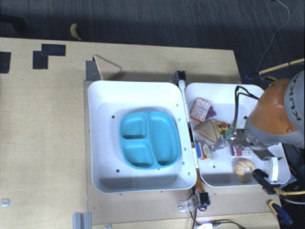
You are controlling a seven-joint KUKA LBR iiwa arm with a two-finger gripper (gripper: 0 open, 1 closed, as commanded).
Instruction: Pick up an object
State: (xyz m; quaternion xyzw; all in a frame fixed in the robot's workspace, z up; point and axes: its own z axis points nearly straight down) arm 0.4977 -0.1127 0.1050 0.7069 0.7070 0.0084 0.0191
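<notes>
A smooth turquoise plastic tray [149,138] with three compartments lies in the left white bin [102,128], its long axis running lower left to upper right. In the right white bin [224,179] the metal two-finger gripper [222,140] hangs over crumpled packets [206,120] — whether the fingers are spread cannot be told. A rounded beige shell-like object [243,168] sits lower right.

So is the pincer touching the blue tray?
Apart. The camera view shows the pincer over the right bin, while the blue tray lies in the left bin.
</notes>
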